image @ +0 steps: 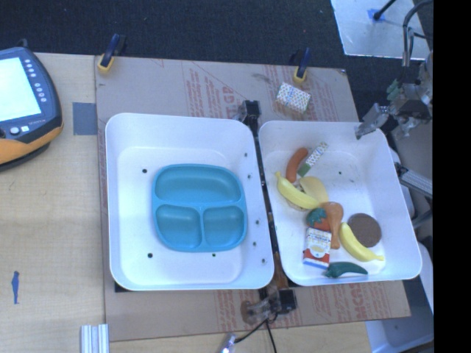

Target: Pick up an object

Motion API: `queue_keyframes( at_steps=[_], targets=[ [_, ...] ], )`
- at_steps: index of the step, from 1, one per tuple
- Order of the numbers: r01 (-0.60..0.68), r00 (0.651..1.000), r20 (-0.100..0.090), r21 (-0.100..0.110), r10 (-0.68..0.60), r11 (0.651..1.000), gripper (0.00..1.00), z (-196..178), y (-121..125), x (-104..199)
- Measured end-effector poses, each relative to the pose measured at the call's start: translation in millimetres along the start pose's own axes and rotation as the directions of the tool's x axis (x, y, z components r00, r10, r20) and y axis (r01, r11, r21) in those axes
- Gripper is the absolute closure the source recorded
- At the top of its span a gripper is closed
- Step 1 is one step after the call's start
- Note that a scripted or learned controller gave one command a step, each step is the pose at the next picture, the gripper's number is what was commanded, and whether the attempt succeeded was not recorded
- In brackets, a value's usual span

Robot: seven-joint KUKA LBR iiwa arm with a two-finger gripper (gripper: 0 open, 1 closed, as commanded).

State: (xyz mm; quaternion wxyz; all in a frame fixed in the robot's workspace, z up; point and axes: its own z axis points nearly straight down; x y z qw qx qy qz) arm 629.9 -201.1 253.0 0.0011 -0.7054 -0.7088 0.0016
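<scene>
From my seat the gripper (379, 116) sits at the right edge of the frame, just above the upper right corner of the right bin (390, 157), and I can't tell how its business end is set or whether it has hold of anything; that part of the view is a tangle of grey metal and cable. The things to pick from all lie in that right bin, heaped toward its middle and lower half: a red sausage (296, 163) near the top of the pile, a yellow banana (293, 193) just below it, a brown round disc (364, 229) lower right, a second banana (358, 245) touching the disc's lower edge, a small carton (318, 246) and a green pepper (344, 269) down by the bottom rim. The left bin (125, 197) holds a blue divided plate (199, 206). My worry is the crowding: the toys touch or overlap, so a descent into the middle of the heap could land on two at once and squeeze both out sideways, and the curved bananas may roll away. The pepper lies close to the wall, which I judge could block one side of a grasp. The sausage looks the most separate target.
</scene>
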Motion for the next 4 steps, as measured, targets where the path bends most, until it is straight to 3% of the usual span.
queue_keyframes(
  at_steps=[1, 2, 3, 4],
  targets=[
    [0.001, 1.0, -0.001, 0.003, -0.001, 1.0, 0.0, 105.6, -40.3, 56.7],
    [0.001, 1.0, 0.0, 0.002, -0.001, 1.0, 0.0, 161.7, 26.7, 85.0],
    [0.003, 1.0, 0.001, -0.003, -0.003, 1.0, 1.0, 147.6, 28.8, 83.8],
    [-0.001, 1.0, -0.002, -0.002, 0.001, 1.0, 1.0, 60.3, -3.4, 143.5]
  ],
)
